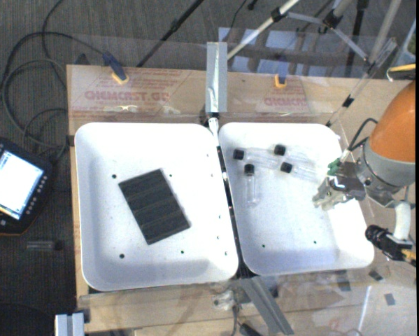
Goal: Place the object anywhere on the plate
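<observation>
A black ribbed plate (154,206) lies at a slant in the middle of the left bin (97,257). Several clear tubes with black caps lie in the upper part of the right bin (293,250): one cap (239,153) near the left wall, a tube (251,186) pointing towards the front, and two more caps (280,149) (287,166) nearer the middle. My gripper (327,195) hangs over the right side of the right bin, to the right of the tubes and apart from them. The wrist hides its tip.
The grey arm with its orange band (398,128) comes in over the right bin's right wall. A metal post (216,82) stands behind the seam between the bins. A handheld screen (12,185) lies off the bench to the left.
</observation>
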Tool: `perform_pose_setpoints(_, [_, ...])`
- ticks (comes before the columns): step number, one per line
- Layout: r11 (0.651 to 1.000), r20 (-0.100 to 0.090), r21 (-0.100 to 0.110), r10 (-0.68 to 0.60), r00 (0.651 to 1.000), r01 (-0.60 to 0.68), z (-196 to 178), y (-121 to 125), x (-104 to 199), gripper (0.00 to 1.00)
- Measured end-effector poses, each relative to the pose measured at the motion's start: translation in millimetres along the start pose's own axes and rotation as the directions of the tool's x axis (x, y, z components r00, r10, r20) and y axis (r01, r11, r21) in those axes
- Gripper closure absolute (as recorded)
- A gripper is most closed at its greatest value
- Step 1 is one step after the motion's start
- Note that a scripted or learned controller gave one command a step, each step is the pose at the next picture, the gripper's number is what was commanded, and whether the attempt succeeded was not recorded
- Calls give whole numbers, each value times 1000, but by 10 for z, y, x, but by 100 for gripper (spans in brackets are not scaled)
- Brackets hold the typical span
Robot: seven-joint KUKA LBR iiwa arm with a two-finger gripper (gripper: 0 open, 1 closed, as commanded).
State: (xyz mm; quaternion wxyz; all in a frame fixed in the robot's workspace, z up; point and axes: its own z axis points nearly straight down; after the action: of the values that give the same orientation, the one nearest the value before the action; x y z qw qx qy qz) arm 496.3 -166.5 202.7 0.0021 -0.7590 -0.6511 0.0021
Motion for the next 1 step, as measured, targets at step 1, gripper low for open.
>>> perform_pose_setpoints(1, [998, -1, 2, -64, 998, 64, 605, 192, 690, 100])
